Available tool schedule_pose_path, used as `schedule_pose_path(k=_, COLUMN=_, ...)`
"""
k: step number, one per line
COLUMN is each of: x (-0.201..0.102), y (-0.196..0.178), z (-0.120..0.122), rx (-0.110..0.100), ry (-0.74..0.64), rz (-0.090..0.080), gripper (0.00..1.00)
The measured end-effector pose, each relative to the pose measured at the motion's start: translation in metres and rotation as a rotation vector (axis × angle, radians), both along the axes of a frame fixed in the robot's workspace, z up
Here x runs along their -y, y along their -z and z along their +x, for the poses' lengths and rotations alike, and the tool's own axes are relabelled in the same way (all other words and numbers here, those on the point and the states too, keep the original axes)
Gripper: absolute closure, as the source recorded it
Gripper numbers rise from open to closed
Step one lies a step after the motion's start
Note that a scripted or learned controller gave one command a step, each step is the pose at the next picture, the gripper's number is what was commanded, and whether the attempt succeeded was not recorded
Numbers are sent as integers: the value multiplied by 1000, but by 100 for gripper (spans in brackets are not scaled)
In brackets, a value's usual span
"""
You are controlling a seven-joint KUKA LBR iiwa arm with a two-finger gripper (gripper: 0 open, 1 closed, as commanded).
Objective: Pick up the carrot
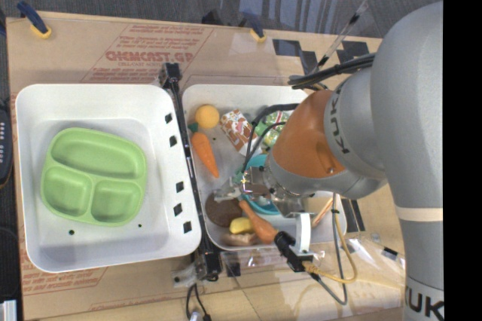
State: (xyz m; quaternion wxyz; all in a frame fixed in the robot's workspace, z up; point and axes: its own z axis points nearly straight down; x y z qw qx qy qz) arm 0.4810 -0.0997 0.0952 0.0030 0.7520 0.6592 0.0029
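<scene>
An orange carrot (pixel 205 152) lies lengthwise along the left wall of the right bin (pixel 226 91), just below a yellow ball (pixel 207 115). A second carrot-like orange piece (pixel 258 222) lies slanted near the bin's front edge. The gripper (pixel 245 188) hangs low over the middle of the right bin, under the arm's orange band (pixel 305 142). It is right of the first carrot and just above the upper end of the second piece. The wrist hides most of the gripper.
The left bin (pixel 30 161) holds a green divided plate (pixel 94 176). Around the gripper are a printed snack packet (pixel 236 127), a green item (pixel 271 132), a blue bowl (pixel 258 161), a brown round piece (pixel 221 211) and a small yellow piece (pixel 240 225). Cables (pixel 335 267) trail at the front right.
</scene>
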Motion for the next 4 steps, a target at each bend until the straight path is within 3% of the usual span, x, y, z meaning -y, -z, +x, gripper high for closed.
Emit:
schedule_pose_path(k=1, x=-1, y=-11, z=3, rx=1, ry=-12, rz=0, gripper=100)
schedule_pose_path(k=2, x=-1, y=-8, z=1, rx=-7, ry=-14, rz=2, gripper=0)
schedule_pose_path(k=3, x=-121, y=-96, z=-4, rx=-18, ry=159, rz=3, gripper=0)
schedule_pose_path(k=4, x=-119, y=-102, z=-4, rx=-30, ry=151, rz=2, gripper=100)
